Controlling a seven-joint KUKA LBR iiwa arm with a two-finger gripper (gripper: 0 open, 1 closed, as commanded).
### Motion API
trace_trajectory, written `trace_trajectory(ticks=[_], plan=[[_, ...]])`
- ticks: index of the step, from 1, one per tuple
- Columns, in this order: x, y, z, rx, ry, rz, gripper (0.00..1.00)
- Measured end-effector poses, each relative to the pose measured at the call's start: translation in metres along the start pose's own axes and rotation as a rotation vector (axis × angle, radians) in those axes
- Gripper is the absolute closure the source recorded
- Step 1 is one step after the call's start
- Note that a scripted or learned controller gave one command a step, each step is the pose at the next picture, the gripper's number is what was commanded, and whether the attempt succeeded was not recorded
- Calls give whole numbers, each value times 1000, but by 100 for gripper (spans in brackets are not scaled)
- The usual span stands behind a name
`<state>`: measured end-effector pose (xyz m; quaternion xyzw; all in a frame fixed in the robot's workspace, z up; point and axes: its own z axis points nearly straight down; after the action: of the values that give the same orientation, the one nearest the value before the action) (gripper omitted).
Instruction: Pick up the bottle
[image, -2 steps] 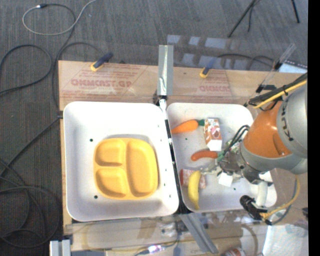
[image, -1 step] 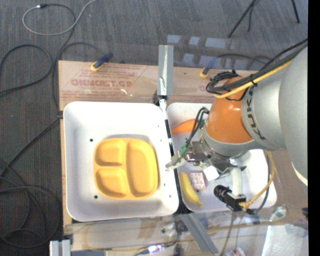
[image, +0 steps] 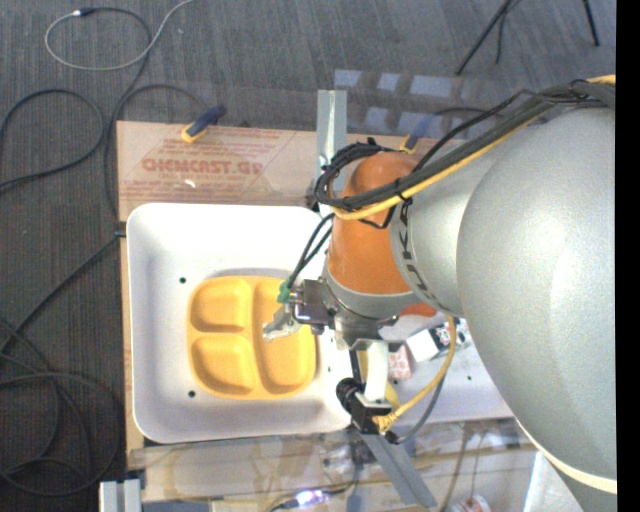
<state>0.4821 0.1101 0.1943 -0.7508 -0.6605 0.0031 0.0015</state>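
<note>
You are looking down past the grey arm (image: 540, 290), which is sitting nearest the camera and is taking up the right side of the view. Black and yellow cables (image: 470, 120) are running along its top edge towards the orange band (image: 365, 235) above the wrist. Below that band the gripper (image: 285, 318) is hanging over the right edge of the yellow tray (image: 235, 335). You cannot tell whether the jaws are spread or pressed together, and you are seeing nothing between them.

The yellow tray, split into compartments, is lying in the left bin (image: 160, 250), nearer its lower right part. The arm is covering most of the right bin (image: 470, 395). Just under the wrist there, a small white and red thing (image: 418, 343) is peeking out. It is too hidden for you to tell whether it is the bottle.

Beneath both bins the tabletop (image: 240, 465) is showing along the lower edge. Beyond the left bin a brown cardboard sheet (image: 200, 165) with red lettering is lying flat, with a blue and yellow clip (image: 203, 122) sitting at its far edge. Farthest off, dark carpeted floor (image: 60, 200) is carrying loose black and white cords (image: 95, 45).
</note>
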Motion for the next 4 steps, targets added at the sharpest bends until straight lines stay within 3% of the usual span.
trace_trajectory(ticks=[1,2,3,4], plan=[[39,-5,42,-1,0,-739,0],[40,-6,35,3,2,-740,100],[60,-7,-72,-5,-4,-603,100],[60,-7,-104,-4,-3,-292,100]])
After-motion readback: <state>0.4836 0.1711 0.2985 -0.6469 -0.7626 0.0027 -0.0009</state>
